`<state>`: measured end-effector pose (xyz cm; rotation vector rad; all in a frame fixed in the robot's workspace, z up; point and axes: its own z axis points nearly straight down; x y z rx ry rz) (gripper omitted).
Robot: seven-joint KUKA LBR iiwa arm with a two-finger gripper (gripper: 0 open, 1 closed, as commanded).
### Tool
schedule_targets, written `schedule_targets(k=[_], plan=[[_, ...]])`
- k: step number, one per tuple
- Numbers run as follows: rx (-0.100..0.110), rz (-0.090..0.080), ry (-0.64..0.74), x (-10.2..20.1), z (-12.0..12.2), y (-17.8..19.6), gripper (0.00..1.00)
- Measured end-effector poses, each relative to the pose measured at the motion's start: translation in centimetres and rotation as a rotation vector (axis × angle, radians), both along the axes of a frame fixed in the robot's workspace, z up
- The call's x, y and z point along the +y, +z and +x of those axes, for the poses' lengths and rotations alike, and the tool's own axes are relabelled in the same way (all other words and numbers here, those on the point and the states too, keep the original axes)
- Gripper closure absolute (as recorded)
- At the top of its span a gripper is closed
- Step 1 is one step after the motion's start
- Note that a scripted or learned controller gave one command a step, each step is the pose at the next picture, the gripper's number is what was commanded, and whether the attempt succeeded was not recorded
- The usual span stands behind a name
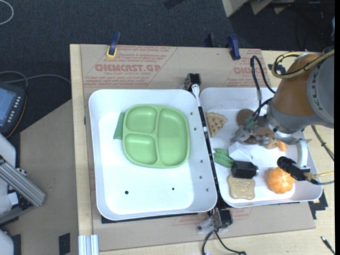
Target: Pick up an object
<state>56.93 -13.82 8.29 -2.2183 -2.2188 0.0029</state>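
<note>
The right bin [313, 195] holds several toy foods. A tan waffle-like wedge [215, 123] lies near its left wall, and a brown round piece [244, 116] sits just beyond it. Lower down are a green piece [223, 156], a black block [244, 169], a slice of toast [240, 187] and an orange [279, 180]. My gripper [254, 135] is lowered into the middle of this bin, right beside the brown round piece and above a white scrap [241, 152]. The arm's body hides whatever is directly under it.
The left bin [106, 195] carries a light green divided plate [156, 136] in its upper half. A ridge with clips [204, 142] separates the two bins. Black cables [260, 78] trail from the arm over the right bin's far edge.
</note>
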Motion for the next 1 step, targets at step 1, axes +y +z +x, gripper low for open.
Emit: schedule_targets(k=[1], plan=[[-0.005, -0.002, -0.002, -0.08, 0.09, 1.23, 1.0]])
